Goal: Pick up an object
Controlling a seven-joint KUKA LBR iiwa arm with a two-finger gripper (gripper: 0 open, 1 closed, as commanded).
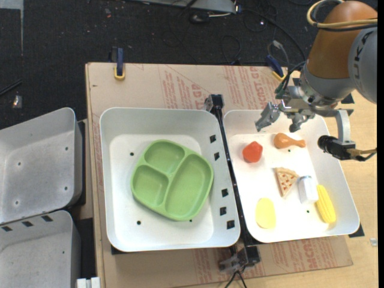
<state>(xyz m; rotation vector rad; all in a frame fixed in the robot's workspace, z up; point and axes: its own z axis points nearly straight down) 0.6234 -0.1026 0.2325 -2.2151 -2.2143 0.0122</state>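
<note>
Two shallow white bins are seen side by side on the desk (pixel 180 83). In the left white bin (pixel 114 161) one green plastic plate with three compartments (pixel 173 179) is laid. In the right white bin (pixel 345 221) six small things are counted. Nearest the camera, one flat yellow oval piece (pixel 266 213) and one yellow toy corn cob (pixel 325 204) are found. Just beyond them, one toy pizza slice (pixel 285 180) and one small white block (pixel 307 189) are placed close together. Farther back, one red toy pepper (pixel 252 152) and one orange toy chicken drumstick (pixel 288 141) are set near each other.

Above the far part of the right bin, the two-finger gripper (pixel 281 120) is held, its fingers spread apart with nothing between them. The drumstick is seen just nearer than the fingers, close below them, and the red pepper a little to their left and nearer.
</note>
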